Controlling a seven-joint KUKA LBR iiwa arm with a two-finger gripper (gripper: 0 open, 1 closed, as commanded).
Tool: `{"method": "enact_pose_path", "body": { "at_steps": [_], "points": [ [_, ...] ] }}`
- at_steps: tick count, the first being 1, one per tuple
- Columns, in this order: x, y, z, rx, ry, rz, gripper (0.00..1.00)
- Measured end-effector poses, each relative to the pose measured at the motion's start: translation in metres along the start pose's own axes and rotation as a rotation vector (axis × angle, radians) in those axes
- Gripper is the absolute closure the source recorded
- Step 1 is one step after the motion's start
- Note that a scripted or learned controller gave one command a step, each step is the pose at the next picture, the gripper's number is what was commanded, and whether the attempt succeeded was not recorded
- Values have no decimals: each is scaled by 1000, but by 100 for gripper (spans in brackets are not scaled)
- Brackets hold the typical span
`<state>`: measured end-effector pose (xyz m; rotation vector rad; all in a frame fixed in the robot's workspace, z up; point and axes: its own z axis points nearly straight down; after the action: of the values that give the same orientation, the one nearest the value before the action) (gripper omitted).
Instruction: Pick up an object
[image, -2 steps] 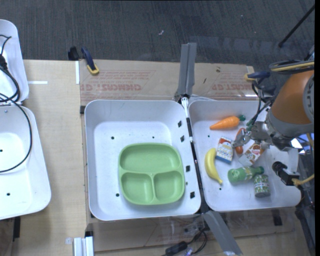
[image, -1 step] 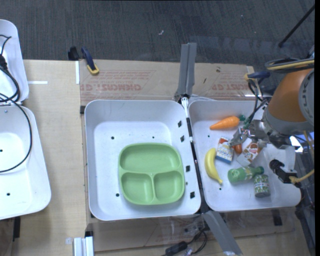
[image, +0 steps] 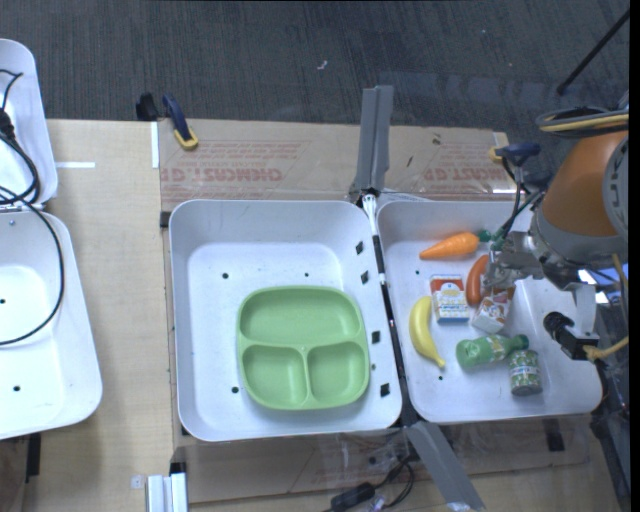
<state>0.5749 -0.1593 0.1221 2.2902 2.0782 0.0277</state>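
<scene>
Over the right bin (image: 560, 400), the gripper (image: 496, 285) hangs among crowded toy food; whether it grips anything, I cannot tell. Beneath it lie a small carton (image: 492, 313) and a red piece (image: 477, 281), likely light, stiff plastic, best pinched across narrow sides. Carrot (image: 450, 245), box (image: 451, 299), banana (image: 425, 333), green bottle (image: 490, 350) and can (image: 523, 372) crowd close.

Left bin (image: 190, 300) held green divided plate (image: 303, 346), three compartments, lying flat near bin's middle. Grey divider post (image: 375, 140) stood upright between bins at far edge. Cardboard sheet (image: 250, 160) with red print lay under bins on bench. Blue-and-yellow clamp (image: 180, 122) sat at cardboard's far left corner. White tub (image: 40, 330) with black cable (image: 35, 190) looped over it stood at left edge.
</scene>
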Motion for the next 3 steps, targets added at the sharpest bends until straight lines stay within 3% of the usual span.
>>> {"method": "enact_pose_path", "body": {
  "at_steps": [1,2,3],
  "points": [
    [1,-1,1,2,0,-1,0],
    [-2,0,-8,0,-4,1,100],
    [-2,0,-8,0,-3,1,0]
  ]
}}
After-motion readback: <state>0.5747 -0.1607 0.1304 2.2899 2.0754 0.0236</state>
